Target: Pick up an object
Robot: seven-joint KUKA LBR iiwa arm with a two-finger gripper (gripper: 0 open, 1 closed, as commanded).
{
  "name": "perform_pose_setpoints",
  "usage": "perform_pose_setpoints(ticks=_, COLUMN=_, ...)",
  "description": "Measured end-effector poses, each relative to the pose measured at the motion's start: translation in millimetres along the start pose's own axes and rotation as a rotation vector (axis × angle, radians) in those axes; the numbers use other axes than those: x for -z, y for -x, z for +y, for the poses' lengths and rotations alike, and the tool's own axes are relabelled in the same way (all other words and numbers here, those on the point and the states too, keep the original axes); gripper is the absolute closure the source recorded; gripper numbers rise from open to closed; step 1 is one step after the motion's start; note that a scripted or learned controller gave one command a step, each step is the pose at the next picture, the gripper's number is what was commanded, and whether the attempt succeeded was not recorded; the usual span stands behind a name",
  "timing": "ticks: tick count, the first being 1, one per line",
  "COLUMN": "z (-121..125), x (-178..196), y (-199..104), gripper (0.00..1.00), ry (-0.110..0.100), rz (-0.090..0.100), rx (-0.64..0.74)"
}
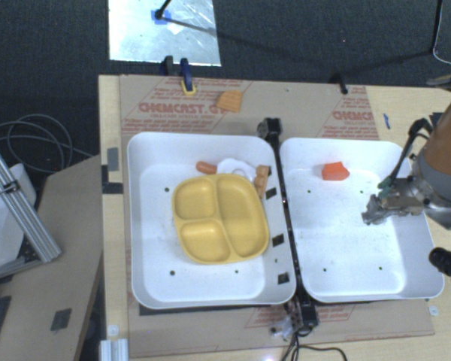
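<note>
- Orange and blocky, a small wedge-shaped object lies in the far part of the right bin, well apart from the tool.
- Grey metal tool hangs low over the right bin's right side; whether it is open or closed I cannot tell.
- Yellow plastic tray with three smooth compartments sits in the left bin.
- Just beyond it lie a small orange sausage shape and a tan peg.
- Brown cardboard covers the tabletop under both glossy white bins; dark carpet lies beyond.
</note>
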State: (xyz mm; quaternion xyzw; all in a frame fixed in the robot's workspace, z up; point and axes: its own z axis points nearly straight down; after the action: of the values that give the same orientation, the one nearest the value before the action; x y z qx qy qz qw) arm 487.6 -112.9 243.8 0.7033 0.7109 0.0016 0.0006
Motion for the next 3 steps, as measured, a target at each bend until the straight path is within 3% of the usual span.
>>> perform_pose_setpoints(ticks=1, z=1, x=-8, y=-72, gripper=1.0, ry=-0.002, rz=0.002, rx=0.001)
perform_pose_setpoints(ticks=2, z=26, x=-13, y=-123, gripper=1.0, ry=-0.001, rz=0.0, rx=0.0)
perform_pose_setpoints(ticks=3, z=0, x=105, y=-47, gripper=1.0, ry=0.013, rz=-0.005, rx=-0.016)
